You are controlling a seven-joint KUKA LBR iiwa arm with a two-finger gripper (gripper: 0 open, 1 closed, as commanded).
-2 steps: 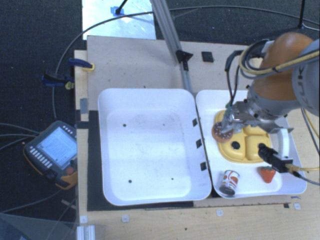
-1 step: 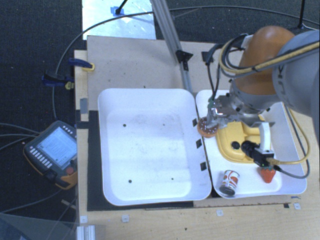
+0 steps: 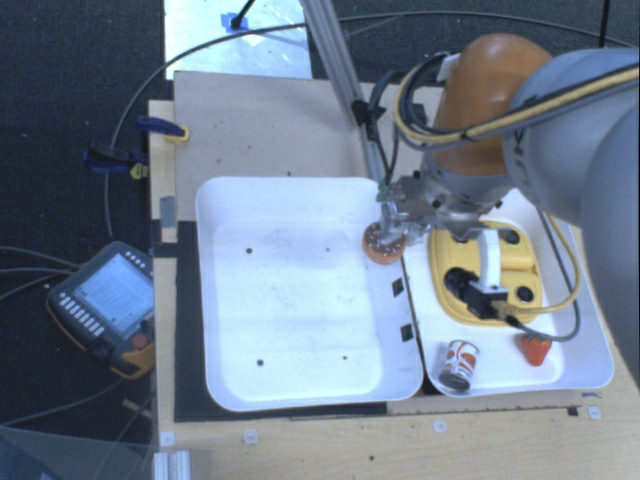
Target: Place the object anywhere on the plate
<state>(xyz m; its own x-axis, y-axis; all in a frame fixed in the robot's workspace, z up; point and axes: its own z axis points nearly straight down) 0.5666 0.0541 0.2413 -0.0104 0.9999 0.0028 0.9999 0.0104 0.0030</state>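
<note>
The gripper (image 3: 398, 224) hovers at the brown ring (image 3: 381, 244), grip impossible to tell; carrying it to the yellow plate (image 3: 522, 265) probably comes next.

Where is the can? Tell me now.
In the camera view, the can lies in the right bin's lower left corner, below the yellow plate.

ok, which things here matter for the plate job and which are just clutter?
Job:
- brown round object, at the right edge of the left bin
- pincer, right over it
- yellow plate, in the right bin

Lying about:
- can, right bin
- orange piece, right bin
- teach pendant, outside the bins
</note>
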